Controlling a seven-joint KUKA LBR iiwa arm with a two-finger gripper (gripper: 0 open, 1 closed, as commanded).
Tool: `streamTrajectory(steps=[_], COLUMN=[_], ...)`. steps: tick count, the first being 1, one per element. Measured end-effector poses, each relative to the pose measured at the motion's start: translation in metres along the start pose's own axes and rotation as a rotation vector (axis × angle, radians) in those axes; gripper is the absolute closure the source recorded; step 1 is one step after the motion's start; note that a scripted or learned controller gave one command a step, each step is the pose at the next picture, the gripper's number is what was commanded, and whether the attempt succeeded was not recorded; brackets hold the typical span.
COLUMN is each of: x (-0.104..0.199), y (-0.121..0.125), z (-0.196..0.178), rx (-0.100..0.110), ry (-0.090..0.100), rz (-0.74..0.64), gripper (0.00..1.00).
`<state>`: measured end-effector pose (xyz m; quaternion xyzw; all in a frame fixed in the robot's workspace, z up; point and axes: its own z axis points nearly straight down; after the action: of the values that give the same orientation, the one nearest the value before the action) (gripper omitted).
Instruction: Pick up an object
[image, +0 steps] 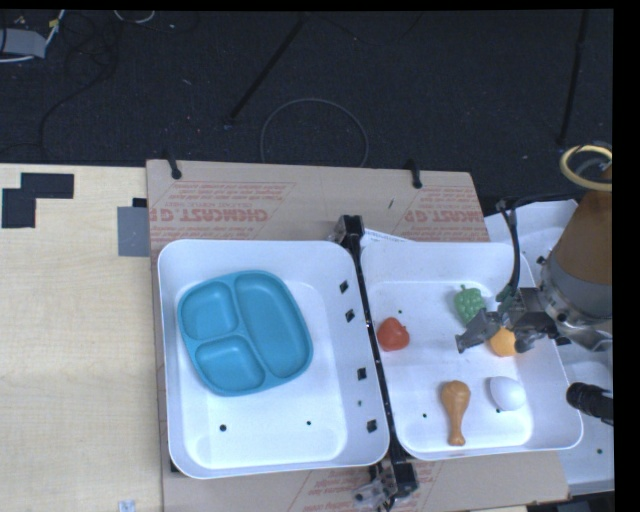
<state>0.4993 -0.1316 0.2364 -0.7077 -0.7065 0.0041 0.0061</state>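
1. The jaws (497, 330) hung over the right bin's (430, 440) right edge, beside a yellow-orange lump (503, 343); their state could not be told.
2. A smooth blue three-part tray (243, 330) lay in the left bin (260, 450).

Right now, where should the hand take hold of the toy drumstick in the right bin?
Probably the thin shank of the drumstick, from straight above. It lies flat, bulb end toward the far side, narrow end near the front wall, with bare floor either side for the fingers.
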Motion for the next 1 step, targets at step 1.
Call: streamTrajectory(steps=[1], x=[-0.0002], y=[0.0020], z=[-0.0053], rx=[-0.011], ry=[-0.002], rz=[-0.002], gripper=[0.00])
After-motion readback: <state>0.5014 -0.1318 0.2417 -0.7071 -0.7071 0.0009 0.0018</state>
